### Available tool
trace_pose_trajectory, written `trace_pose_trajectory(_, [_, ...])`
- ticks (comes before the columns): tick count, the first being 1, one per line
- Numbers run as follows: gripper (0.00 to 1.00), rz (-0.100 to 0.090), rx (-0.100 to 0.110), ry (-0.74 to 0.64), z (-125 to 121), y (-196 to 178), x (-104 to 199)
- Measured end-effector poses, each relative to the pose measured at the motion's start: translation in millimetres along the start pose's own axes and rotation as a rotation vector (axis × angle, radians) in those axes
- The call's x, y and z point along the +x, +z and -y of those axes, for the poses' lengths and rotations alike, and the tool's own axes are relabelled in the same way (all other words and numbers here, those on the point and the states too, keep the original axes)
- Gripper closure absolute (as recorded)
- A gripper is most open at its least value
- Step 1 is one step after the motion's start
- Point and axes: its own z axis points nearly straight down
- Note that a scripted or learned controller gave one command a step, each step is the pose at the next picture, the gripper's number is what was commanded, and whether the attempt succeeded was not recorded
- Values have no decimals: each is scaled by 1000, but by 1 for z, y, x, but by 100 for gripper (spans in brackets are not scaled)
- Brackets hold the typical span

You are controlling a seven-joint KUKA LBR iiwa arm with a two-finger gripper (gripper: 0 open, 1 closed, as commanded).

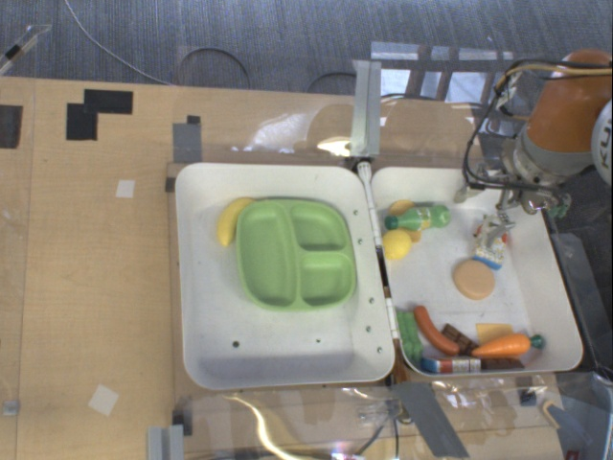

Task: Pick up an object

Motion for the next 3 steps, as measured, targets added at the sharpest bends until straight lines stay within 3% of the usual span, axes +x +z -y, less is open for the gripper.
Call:
trace_pose_trajectory(1, [0, 15, 6, 149, -23, -3, 32])
trace_pose_trajectory(2, [0, 18, 6, 240, -28, -3, 50])
trace_pose_trajectory(3, [0, -1, -2, 255, -46, 7, 53])
